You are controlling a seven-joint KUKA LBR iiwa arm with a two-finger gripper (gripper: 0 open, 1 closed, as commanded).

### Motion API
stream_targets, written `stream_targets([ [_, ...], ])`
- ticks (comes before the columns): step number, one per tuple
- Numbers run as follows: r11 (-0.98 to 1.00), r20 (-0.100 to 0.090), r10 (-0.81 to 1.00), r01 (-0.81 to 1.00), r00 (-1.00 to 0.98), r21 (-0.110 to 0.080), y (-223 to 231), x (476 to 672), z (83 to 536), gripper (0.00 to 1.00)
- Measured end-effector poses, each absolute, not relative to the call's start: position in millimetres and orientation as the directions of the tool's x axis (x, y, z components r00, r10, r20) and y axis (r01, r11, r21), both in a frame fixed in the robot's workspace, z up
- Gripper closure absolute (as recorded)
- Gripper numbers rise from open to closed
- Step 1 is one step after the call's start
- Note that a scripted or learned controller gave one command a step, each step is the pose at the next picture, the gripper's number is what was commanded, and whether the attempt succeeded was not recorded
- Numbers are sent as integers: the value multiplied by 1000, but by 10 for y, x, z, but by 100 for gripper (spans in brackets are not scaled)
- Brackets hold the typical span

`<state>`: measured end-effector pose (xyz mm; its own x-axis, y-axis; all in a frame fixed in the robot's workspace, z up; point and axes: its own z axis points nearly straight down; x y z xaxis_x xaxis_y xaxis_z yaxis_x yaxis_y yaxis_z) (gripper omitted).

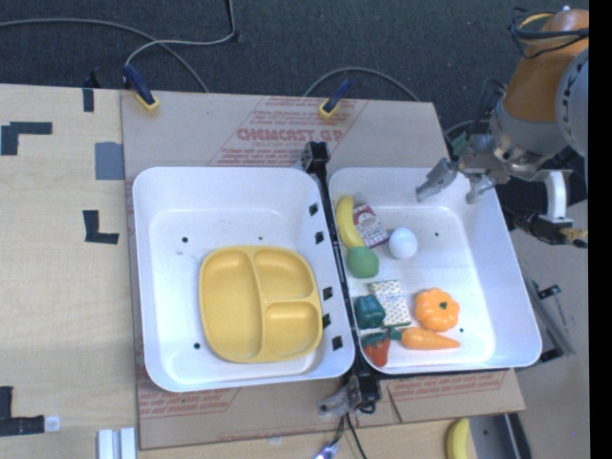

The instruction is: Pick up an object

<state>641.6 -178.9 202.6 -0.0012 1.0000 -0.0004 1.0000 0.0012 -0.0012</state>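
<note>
Here, jaws (455, 185) spread, nothing between them, above right bin's far edge, white ball (403, 244) well apart.

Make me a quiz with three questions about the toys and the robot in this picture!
1. Where is the yellow divided plate?
A. in the left bin
B. in the right bin
C. on the cardboard

2. What colour is the little pumpkin?
A. blue
B. orange
C. white

3. What is the gripper doing?
A. holding the white ball
B. holding the carrot
C. holding nothing, its fingers apart

Answers:
1. A, the plate lies inside the left bin.
2. B, the pumpkin is orange, above the carrot.
3. C, it is at the right bin's top edge, away from the white ball, nothing between its fingers.
</note>
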Motion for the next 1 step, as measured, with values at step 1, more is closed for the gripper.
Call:
stream_targets([
  [1,1,0,1000,1000,-1,1,-1402,5908,867,0],
])
